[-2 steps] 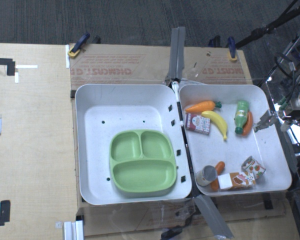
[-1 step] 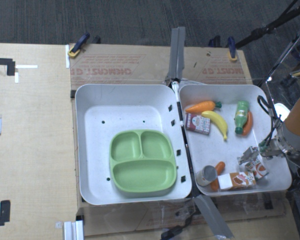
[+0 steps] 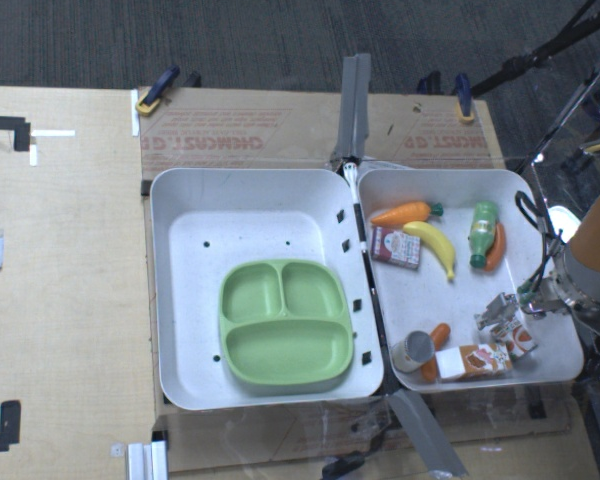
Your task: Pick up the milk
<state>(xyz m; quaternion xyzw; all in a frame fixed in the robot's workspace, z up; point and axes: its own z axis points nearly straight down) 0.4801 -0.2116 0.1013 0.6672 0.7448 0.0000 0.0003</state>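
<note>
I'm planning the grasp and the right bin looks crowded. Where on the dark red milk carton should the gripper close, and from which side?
Probably from straight above, closing across the milk carton's upper and lower edges. It seems to lie flat near the bin's left wall, the banana crowding its right side and the carrot close above, so watch the carrot.

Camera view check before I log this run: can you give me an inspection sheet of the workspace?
Surface: bench bearing left bin and right bin.
Job's things: milk carton lying in right bin, beside banana.
Clutter: carrot, green bottle, can, orange box; green divided plate in left bin.
Grippers: gripper low in right bin; fingers unclear.
Cables: black cables at right.
Surroundings: clamps on cardboard.
</note>
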